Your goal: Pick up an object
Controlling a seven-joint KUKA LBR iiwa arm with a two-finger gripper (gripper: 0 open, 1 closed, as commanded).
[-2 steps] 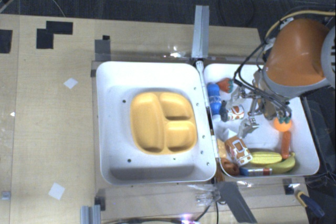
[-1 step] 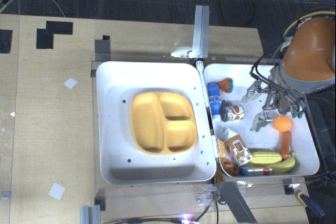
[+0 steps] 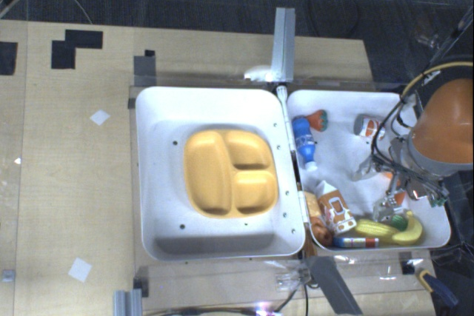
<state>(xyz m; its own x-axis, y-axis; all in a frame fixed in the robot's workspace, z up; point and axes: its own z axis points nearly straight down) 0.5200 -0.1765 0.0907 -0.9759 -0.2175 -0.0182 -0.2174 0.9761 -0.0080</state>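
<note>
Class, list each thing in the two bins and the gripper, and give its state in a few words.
Yellow tray: flat in left bin, right way up.
Blue bottle: lying on its side.
Banana: lying by front wall.
Marker: lying flat.
Gripper: low, above the banana.

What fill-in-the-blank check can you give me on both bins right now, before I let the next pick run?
1. The yellow divided tray lies in the ____ bin.
2. The blue bottle lies against the right bin's ____ wall.
3. The banana lies along the ____ edge of the right bin.
4. The gripper hangs over the ____ bin.

Missing words: left; left; near; right
</note>
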